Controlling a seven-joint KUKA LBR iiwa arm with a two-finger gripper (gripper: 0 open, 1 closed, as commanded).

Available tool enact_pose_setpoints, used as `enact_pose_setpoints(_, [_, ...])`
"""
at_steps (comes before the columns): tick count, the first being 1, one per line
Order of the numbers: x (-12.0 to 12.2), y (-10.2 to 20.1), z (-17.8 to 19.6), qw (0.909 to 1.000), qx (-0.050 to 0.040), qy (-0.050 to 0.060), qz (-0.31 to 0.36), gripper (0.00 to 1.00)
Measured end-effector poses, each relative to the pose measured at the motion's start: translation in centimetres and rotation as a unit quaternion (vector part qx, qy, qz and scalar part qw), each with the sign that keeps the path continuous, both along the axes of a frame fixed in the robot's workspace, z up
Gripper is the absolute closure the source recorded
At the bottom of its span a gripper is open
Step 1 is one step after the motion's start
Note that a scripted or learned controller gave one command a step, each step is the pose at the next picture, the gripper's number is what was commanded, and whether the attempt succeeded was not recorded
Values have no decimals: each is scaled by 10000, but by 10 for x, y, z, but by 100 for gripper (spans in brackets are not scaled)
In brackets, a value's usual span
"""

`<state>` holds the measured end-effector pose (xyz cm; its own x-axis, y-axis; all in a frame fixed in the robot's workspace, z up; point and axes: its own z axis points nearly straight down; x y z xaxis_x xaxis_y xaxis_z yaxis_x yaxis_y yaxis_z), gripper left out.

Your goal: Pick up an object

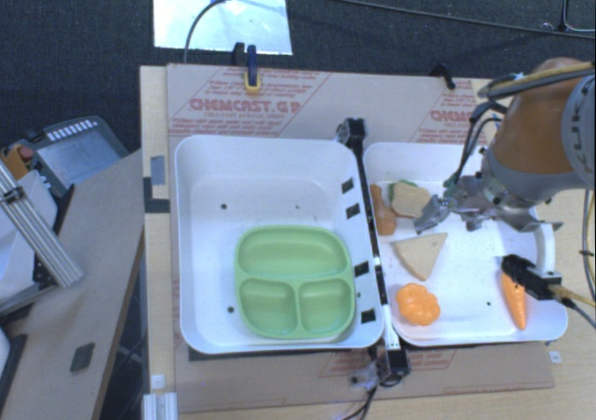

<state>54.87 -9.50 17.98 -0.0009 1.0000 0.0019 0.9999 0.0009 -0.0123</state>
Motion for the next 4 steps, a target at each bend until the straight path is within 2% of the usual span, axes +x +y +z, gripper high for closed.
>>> enact_pose_setpoints(1, [3, 0, 7, 10000, -7, -64, 11, 0])
enact_pose_setpoints(2, [1, -8, -39, 10000, -8, -50, -1, 0])
enact_pose_setpoints(3, [3, -8, -89, 10000, 1, -80, -5, 0])
enact_pose_setpoints(4, [5, -8, -74, 9999, -11, -125, 5, 100])
